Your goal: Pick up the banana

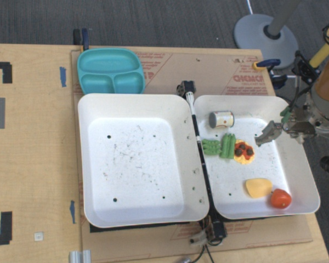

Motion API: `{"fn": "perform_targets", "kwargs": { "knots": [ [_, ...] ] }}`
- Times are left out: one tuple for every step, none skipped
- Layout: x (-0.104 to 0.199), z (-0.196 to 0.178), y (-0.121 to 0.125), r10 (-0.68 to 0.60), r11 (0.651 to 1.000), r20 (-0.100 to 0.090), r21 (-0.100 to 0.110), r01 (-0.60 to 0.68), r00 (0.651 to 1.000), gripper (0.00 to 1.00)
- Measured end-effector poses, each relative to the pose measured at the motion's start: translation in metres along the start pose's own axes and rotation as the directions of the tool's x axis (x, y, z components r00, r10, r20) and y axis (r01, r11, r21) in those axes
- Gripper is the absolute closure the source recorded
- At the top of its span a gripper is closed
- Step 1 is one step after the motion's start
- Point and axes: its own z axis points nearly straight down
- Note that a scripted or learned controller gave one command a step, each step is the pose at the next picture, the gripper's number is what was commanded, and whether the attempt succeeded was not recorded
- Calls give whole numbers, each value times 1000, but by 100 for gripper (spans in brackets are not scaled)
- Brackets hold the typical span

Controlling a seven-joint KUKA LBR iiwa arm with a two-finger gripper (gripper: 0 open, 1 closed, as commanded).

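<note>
In the right bin [296,163] a stubby, plain yellow piece [257,188] lies near the front, touching a red tomato [281,199]. It is the likeliest banana, though its shape is too blunt to be sure. My gripper [263,136] reaches in from the right and hovers over the bin's middle right. It is behind the yellow piece and to the right of a yellow item with red and dark spots [244,151]. I see nothing held in it.
A small tin can [222,119] lies at the back of the right bin, and green vegetables [220,146] lie at its middle. The left bin [98,119] is beside it. A teal divided tray [111,70] sits behind the left bin.
</note>
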Motion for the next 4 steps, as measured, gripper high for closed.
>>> {"fn": "perform_targets", "kwargs": {
  "knots": [
    [74,73,-37,117,993,-1,2,-117,993,0],
    [153,73,-36,89,996,-1,1,-89,996,0],
    [224,97,-37,127,992,-1,4,-127,992,0],
    [294,171,-36,-174,985,-1,1,174,985,0]
  ]
}}
